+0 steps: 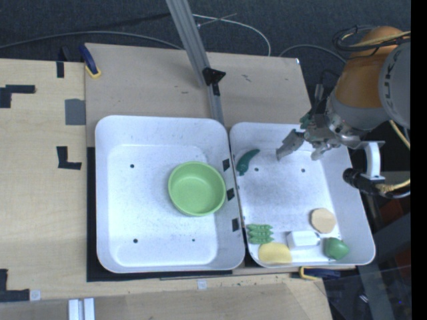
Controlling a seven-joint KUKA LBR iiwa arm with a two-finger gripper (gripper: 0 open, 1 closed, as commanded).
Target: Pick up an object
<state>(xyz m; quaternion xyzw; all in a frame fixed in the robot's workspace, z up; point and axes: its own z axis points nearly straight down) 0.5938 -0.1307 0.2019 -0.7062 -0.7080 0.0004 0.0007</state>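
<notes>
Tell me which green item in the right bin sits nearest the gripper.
The dark green curved piece near the bin's upper left, left of the gripper; the other two green items lie along the bottom edge.

We see the arm (373, 79) as a rounded grey body with a broad orange band above its wrist. Thin black cables loop over the orange part. Its tool (303, 147) is grey metal with two short fingers and a small green spot.

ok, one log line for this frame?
claw: over right bin, open, holding nothing | nearest: dark green piece | green bowl: left bin
</notes>
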